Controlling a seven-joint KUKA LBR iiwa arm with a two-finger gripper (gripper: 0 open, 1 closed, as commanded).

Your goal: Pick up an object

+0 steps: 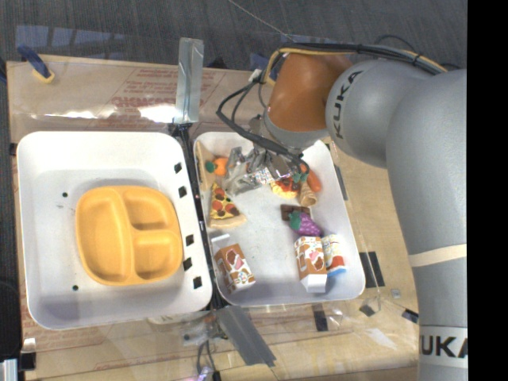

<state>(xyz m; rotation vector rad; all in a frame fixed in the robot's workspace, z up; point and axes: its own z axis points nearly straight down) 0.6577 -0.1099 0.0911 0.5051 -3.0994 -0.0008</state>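
Camera view, gripper (pixel 255 168) over right bin (pixel 343 275)

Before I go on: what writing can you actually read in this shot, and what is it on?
"KUKA" on the grey arm, running down its side near the orange band.
"KUK", cut off by the frame edge, on the arm's lower part.
Red print on the cardboard behind the bins: too faint to read.
Carton and box labels: too small to read.

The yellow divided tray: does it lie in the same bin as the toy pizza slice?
No. The yellow divided tray lies in the left bin, while the pizza slice lies in the right bin.
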